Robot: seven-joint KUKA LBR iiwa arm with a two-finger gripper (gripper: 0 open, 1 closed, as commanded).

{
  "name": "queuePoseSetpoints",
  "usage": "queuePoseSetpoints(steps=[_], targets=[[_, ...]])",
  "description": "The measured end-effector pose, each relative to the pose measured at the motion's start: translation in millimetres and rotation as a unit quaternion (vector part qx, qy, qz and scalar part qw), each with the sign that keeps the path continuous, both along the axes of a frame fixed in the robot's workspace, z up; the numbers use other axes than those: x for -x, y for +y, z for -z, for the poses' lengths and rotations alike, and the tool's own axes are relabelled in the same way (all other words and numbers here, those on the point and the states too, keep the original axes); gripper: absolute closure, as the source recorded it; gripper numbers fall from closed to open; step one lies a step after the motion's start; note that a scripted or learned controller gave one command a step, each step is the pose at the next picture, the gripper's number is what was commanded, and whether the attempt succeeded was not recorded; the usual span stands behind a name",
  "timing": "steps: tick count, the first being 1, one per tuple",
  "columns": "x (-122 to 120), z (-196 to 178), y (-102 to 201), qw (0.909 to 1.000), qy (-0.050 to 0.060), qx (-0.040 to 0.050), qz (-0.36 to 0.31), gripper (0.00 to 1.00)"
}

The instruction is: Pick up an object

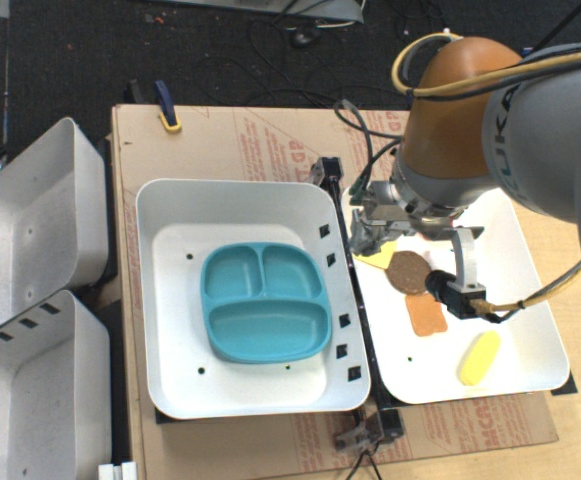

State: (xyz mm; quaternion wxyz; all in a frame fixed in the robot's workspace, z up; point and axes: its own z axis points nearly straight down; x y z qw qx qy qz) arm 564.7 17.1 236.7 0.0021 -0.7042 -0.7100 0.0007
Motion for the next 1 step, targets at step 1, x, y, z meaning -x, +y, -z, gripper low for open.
queuePoseSetpoints(steps=[1], targets=[[20.1,-6.7,45.3,1.0,-0.001,0.0002,0.0,1.0]])
